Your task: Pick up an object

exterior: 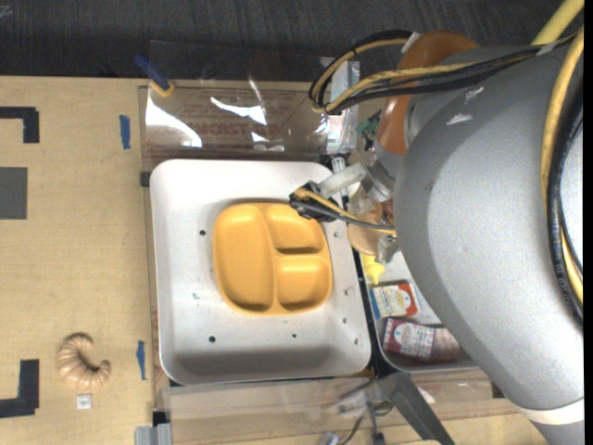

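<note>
A yellow three-compartment plate (273, 256) lies in the middle of the left white bin (185, 341). The grey arm covers most of the right bin. Its gripper (347, 197) hangs over the divide between the two bins, at the far right corner of the left bin and just beyond the plate's far right edge. Nothing is seen held in it. In the uncovered strip of the right bin lie a small yellow item (372, 270), a white and red packet (394, 298) and a dark red packet (417, 339).
A tan curled toy, ridged like a grub or croissant (83, 360), lies on the wooden bench left of the bins. A clear plastic sheet (232, 123) stands behind the left bin. The arm's bulk fills the right side.
</note>
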You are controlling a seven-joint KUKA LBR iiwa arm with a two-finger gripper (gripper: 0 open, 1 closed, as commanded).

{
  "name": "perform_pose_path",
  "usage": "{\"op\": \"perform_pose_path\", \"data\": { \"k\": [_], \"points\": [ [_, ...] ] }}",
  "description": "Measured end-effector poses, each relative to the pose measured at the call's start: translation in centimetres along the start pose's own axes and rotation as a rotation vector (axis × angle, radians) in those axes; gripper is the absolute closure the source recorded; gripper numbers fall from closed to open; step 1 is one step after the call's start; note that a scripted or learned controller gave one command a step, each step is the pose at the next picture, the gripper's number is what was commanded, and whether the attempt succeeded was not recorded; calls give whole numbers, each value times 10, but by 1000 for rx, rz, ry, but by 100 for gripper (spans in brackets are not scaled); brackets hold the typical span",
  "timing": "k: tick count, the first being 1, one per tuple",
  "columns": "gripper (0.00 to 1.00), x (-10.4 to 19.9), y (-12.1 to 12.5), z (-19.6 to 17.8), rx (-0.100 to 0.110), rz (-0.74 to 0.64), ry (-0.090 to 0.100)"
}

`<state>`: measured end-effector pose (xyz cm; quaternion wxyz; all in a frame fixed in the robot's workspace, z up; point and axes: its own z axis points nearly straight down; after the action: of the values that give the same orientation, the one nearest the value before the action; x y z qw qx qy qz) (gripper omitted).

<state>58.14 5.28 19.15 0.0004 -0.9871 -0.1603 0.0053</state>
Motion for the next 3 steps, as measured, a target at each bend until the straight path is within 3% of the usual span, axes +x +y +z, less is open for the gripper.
{"op": "perform_pose_path", "data": {
  "k": [1, 2, 3],
  "points": [
    [100, 5, -87, 36, 0, 23, 0],
    [100, 28, -22, -45, -4, 86, 11],
    [100, -32, 7, 13, 0, 20, -4]
  ]
}}
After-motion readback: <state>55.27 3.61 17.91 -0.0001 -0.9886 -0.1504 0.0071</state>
